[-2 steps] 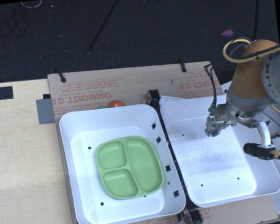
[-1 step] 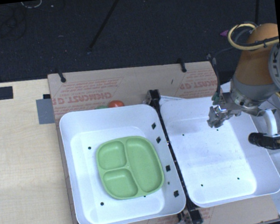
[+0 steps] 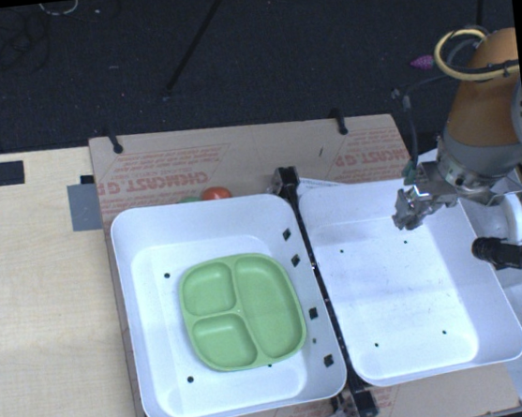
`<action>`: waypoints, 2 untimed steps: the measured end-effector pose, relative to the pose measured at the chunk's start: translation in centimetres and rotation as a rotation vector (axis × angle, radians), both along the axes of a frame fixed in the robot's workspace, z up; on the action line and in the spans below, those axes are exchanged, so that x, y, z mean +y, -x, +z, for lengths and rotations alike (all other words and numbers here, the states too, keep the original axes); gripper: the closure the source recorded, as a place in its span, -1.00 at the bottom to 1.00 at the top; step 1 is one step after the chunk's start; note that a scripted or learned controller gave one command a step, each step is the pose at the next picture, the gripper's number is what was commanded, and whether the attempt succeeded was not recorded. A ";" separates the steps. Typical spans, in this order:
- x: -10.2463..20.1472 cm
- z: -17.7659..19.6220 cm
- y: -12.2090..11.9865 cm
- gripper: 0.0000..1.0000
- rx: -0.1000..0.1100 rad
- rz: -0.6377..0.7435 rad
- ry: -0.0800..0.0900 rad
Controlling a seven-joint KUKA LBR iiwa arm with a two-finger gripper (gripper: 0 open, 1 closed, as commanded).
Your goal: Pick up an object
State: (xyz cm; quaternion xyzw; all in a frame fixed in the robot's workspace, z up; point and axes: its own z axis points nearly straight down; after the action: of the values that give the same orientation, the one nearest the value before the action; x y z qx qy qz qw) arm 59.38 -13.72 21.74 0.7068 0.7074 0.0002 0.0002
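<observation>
A light green divided plate (image 3: 242, 311) with three compartments lies flat in the left white bin (image 3: 144, 255). My gripper (image 3: 410, 209) hangs over the upper right part of the right white bin (image 3: 503, 334), well away from the plate. Nothing shows between its fingertips. The grey arm with its orange band comes in from the right edge.
A small red and green object (image 3: 214, 194) sits on the cardboard just behind the left bin's back rim. A black divider (image 3: 312, 281) runs between the two bins. Brown cardboard (image 3: 236, 159) lies under both bins, with the pale bench to the left.
</observation>
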 end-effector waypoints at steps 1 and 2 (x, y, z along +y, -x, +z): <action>5.9 0.1 -0.9 1.00 0.002 0.004 -0.002; 11.1 -0.8 -0.8 1.00 0.005 0.004 -0.002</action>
State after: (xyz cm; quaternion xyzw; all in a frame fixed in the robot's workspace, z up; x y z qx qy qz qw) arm 60.17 -2.60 20.92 0.7055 0.7087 -0.0007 -0.0024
